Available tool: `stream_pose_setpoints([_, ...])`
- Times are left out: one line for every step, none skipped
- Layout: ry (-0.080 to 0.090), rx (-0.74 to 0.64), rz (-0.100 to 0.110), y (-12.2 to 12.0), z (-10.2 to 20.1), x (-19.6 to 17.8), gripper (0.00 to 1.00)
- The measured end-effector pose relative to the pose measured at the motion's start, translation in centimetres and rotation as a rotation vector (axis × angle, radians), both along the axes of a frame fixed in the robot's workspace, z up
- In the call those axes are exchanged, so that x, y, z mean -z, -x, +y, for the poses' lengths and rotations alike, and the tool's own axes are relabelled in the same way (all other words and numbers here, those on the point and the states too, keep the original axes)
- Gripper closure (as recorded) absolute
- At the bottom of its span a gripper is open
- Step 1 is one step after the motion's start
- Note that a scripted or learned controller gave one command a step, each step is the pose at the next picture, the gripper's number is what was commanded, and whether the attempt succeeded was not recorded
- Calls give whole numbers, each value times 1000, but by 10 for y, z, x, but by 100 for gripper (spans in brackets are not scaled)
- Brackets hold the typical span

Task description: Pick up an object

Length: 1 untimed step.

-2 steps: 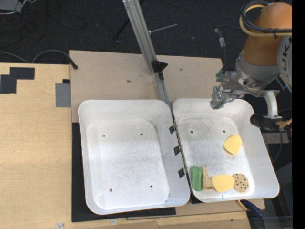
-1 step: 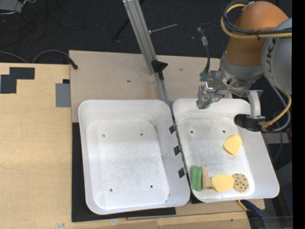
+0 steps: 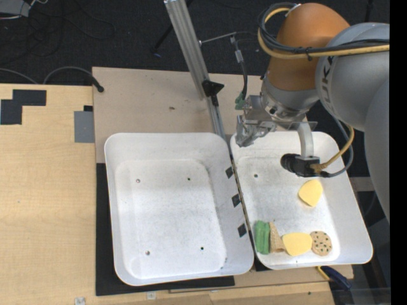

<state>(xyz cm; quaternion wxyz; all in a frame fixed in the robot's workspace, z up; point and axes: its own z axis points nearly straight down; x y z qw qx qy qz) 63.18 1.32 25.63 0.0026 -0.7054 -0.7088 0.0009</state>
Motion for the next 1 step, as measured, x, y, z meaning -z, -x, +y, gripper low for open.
stream_pose_setpoints([1, 0, -2, -5, 51, 8, 100])
